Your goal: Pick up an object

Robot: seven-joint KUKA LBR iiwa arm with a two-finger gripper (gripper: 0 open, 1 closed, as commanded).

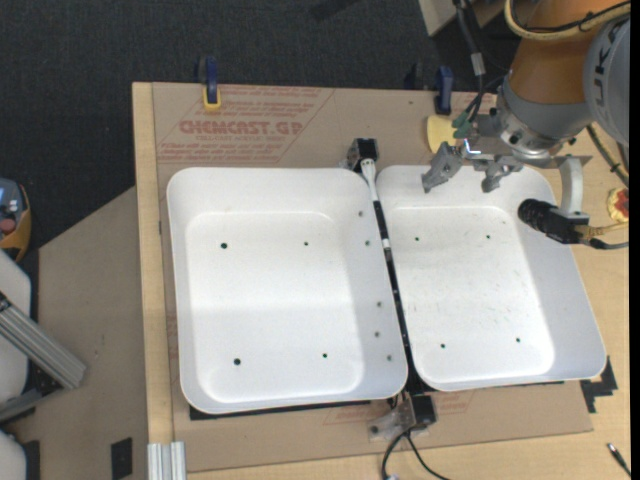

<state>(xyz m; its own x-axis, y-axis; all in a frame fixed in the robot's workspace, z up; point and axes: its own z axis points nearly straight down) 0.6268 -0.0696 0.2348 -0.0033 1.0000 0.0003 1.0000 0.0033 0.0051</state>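
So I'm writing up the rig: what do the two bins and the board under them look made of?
Left bin and right bin: probably thin moulded plastic, glossy white, with rounded corners. Board: looks like brown cardboard or fibreboard, matte with red print.

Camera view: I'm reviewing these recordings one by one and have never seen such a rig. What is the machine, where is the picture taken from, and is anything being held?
This is one fixed camera above a bench, looking down at a slant. The grey robot arm with an orange band reaches in from the right. Its two-finger gripper hangs over the far edge of the right shallow white plastic bin, fingers apart, with nothing between them. The left shallow white plastic bin sits beside it, both on a brown cardboard sheet held by a blue and yellow clamp. I see no loose object to pick in either bin.
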